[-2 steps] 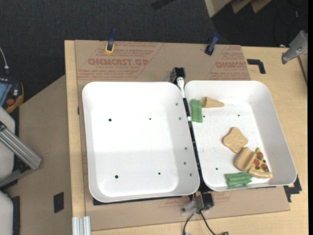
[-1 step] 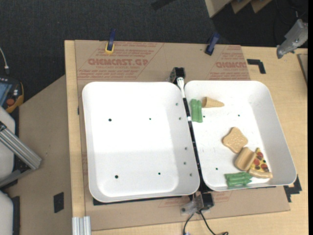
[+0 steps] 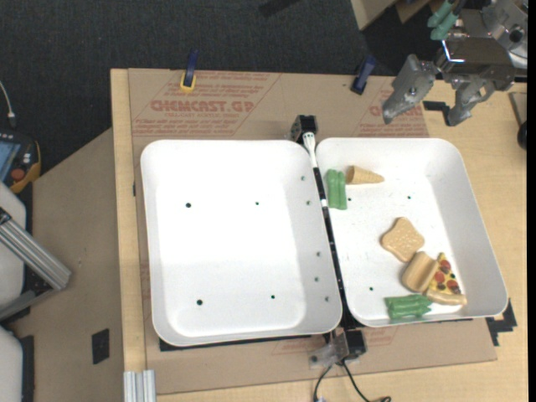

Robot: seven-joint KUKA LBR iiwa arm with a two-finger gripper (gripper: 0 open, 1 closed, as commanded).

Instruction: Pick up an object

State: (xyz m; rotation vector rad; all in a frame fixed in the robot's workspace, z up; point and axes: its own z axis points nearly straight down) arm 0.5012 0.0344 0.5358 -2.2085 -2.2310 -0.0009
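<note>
Your gripper (image 3: 431, 105) hangs with fingers spread, holding nothing, beyond the right bin (image 3: 469, 199) far rim; toys cluster near its front-right edge.

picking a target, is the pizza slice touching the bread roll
Touching. The camera view shows the pizza slice pressed against the bread roll in the right bin, with no white between them.

Bench (image 3: 126, 224) with two white bins (image 3: 226, 233)
</note>
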